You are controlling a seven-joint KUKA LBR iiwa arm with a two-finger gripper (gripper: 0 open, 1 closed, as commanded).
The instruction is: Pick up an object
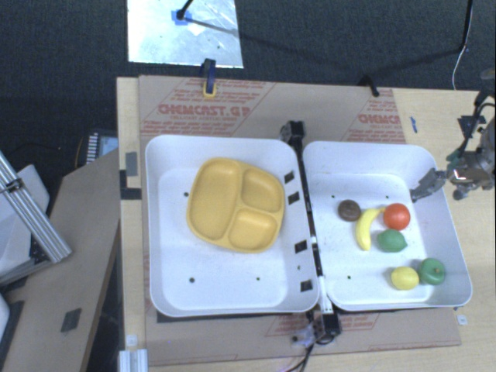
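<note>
Camera view: hand (pixel 431 183) at right bin's (pixel 341 161) right rim, grip state unclear; banana (pixel 365 228) untouched.

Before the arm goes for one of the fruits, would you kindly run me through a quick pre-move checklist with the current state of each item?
1. Targets present in the right bin: brown fruit, banana, tomato, lime, lemon, green apple: ok.
2. Gripper over the right bin's upper right edge, clear of the fruit: ok.
3. Finger opening: cannot tell.
4. Nothing held between the fingers: ok.
5. Isolated target: brown fruit stands slightly apart; banana, tomato and lime crowd together: not ok for those three.
6. Yellow divided plate sits in the left bin, out of the way: ok.
</note>
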